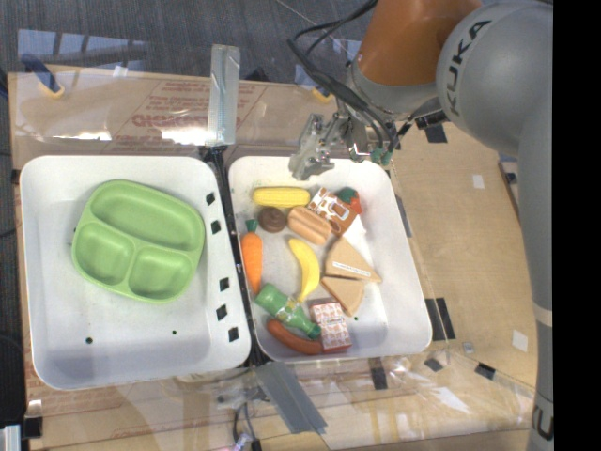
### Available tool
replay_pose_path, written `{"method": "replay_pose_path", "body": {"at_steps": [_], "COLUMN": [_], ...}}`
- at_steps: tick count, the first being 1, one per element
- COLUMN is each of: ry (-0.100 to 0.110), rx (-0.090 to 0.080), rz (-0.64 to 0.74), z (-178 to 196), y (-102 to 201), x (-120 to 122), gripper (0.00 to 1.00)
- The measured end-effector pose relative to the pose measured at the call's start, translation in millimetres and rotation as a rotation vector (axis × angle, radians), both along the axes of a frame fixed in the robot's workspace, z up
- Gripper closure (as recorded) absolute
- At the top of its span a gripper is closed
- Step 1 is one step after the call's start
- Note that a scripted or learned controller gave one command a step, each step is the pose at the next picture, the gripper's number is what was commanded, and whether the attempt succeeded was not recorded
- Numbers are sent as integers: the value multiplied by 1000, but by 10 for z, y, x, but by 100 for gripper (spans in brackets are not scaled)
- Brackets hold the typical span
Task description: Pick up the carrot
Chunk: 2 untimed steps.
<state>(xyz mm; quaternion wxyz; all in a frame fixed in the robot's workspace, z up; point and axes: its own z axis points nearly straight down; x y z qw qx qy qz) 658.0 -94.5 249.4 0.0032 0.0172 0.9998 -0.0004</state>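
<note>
A grey-and-orange KUKA arm poises its gripper [315, 153] above the far rim of the right bin [406, 280], at about twelve o'clock from the toy food heaped inside; whether the tool is released or clenched cannot be told from this angle, and nothing is seen in its grasp. The carrot [252, 262] lies lengthwise against the bin's left wall, at about seven o'clock from the gripper, just beside a banana [304, 266] and a green bottle [285, 309], so the approach looks barely begun. The next move calls for travel toward seven o'clock and a descent square over the carrot, clear of wall and neighbours.
</note>
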Motion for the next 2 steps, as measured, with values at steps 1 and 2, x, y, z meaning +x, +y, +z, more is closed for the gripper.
{"method": "replay_pose_path", "body": {"at_steps": [1,2], "ry": [8,1], "rx": [1,2], "rz": [-312,-518], "z": [-387,158], "y": [-362,-348], "x": [-36,-345], "gripper": [100,100]}}
